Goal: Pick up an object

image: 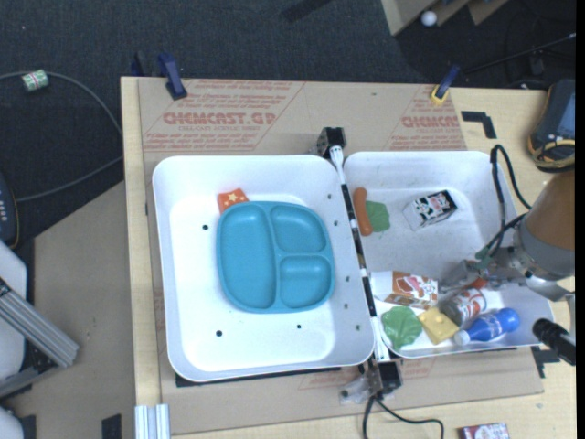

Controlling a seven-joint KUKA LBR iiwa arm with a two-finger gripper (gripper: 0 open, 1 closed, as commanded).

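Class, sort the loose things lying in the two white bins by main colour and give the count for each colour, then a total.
Blue: 2, the divided tray and the bottle
Green: 2, the leaf and the patch
Yellow: 1, the block
Orange-red: 2, the small card and the stick
White: 2, the printed packet and the wrapper
Total: 9

The arm (553,236) ran off the picture's right edge, so most of it was cut away. The hand (475,277) was blurred and partly lost against the clutter, and whether anything sat between its tips could not be told. The small packet (431,207) bore print too small to read. An orange card (232,198) lay partly hidden under the blue tray (274,254).
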